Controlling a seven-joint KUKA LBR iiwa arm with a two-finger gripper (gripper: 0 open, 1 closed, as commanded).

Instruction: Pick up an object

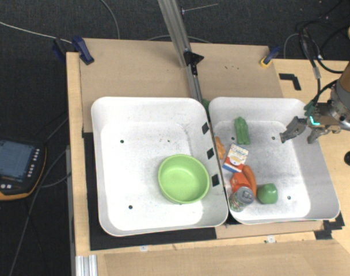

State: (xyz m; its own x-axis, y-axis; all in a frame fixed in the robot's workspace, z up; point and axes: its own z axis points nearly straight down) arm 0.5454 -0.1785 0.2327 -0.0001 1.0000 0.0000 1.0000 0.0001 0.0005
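From the overhead camera I see my claw (301, 130) spread open and holding nothing, poised over the right edge of the right-hand shallow white plastic bin (313, 171), and I'd go for the small round green plastic ball (267, 194) lying near that bin's front wall, just beside the silver can (242, 198). It looks light, stiff and slick, so I'd pinch across its widest part. There's bare floor to its right; the can and orange carrot-shaped toy (244, 180) crowd its left.
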